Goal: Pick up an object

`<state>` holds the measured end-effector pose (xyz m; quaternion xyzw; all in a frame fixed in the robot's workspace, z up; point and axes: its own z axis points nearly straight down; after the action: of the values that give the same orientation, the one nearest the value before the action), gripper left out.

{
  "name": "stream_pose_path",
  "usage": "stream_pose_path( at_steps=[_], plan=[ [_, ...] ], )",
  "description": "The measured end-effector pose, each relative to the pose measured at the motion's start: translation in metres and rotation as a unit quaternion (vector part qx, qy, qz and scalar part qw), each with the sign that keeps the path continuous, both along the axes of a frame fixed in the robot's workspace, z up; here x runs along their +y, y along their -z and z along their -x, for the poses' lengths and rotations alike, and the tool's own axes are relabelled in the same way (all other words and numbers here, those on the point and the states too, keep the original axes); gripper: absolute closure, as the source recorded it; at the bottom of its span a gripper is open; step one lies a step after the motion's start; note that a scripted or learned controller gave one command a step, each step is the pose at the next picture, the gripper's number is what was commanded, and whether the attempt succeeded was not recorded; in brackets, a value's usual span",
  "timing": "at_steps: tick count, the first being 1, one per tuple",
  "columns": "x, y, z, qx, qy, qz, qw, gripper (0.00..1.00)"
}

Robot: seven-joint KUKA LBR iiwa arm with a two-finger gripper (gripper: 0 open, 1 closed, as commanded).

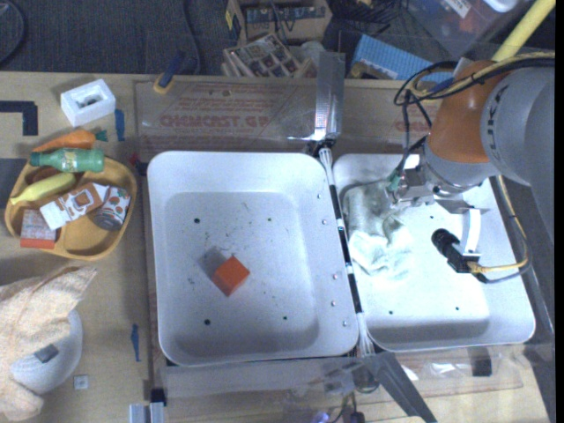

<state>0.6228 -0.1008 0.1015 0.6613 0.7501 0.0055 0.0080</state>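
My gripper [398, 186] sits low in the right bin [476, 324], at its far-left corner, right over a crumpled white cloth [377, 249] and a pale translucent item [359, 205] bunched against the wall beside the left bin [176, 263]. Can't tell how the gripper is set; it's blurred against the clutter, and nothing is clearly between its tips. My guess: I'm low here because that pile is the nearest target. The orange block [233, 276] lies alone mid-left bin, well apart, with a small grey piece [212, 260] touching it.
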Motion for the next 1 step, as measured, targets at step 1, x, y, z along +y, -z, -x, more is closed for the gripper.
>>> stream_pose_path(
  at_steps=[1],
  plan=[
    [0.0433,-0.1167,-0.0413,0.008,-0.052,0.0001,0.9986,1.00]
  ],
)
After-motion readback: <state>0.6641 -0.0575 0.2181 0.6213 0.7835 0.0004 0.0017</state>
